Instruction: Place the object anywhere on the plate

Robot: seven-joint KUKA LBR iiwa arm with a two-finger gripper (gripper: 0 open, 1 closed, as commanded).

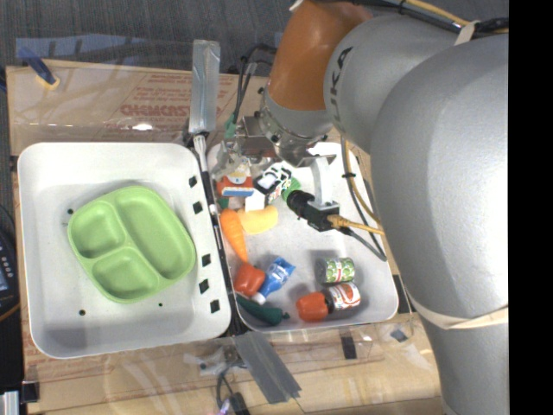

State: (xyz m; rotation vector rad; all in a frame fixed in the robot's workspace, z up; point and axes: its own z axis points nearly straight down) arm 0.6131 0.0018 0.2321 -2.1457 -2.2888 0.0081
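Now the gripper (259, 167) is low in the right bin (384, 305), over the toy pile at its far left; whether it grasps anything I cannot tell. Leftward lies the green plate (130, 242), in the left bin (39, 318).

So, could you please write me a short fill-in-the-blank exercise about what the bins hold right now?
1. The plate in the left bin is ____ in colour.
2. The plate has ____ compartments.
3. The carrot lies in the ____ bin, beside a yellow piece.
4. The gripper hangs over the ____ bin.

Missing words: green; three; right; right
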